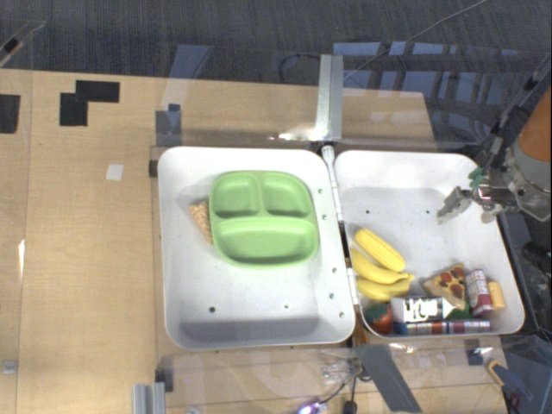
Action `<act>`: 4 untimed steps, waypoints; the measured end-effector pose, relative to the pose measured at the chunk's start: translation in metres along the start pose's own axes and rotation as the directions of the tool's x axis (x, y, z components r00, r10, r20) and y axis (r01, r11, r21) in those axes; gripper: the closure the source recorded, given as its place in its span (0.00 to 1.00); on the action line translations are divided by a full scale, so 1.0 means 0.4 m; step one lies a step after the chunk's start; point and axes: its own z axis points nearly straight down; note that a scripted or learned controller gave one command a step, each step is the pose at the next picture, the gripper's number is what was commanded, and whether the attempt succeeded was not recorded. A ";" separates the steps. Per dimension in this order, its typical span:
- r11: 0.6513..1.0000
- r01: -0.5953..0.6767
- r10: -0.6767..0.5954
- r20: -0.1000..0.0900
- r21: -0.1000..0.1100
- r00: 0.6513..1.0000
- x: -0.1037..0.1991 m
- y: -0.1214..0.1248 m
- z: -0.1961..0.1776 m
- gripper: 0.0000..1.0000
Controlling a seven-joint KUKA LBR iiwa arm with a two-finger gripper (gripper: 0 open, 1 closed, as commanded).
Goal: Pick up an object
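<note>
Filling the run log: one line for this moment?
gripper: open, above right bin, holding nothing | bananas, pizza toy: in right bin | green tray: left bin

No text, label, brand or number can be read anywhere here. The small box point(420, 308) lying in the right bin point(405, 188) has a white face with dark marks on it — likely printing, but too small and blurred to make out. Below it, a flat pack point(448, 326) shows red, white and dark stripes, and beside it stands a red can point(479, 289) with a pale band; whatever is printed on them cannot be told. On the counter point(78, 257), at the far left, sit black block shapes point(88, 101) — plain patches, not letters or figures.
</note>
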 end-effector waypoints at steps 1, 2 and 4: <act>0.999 0.037 -0.037 -0.001 -0.001 0.999 0.227 0.092 0.244 0.00; 1.000 0.006 -0.006 0.000 -0.003 1.000 0.165 0.131 0.130 0.00; 0.998 0.057 -0.057 0.007 -0.020 0.998 0.207 -0.046 0.255 0.00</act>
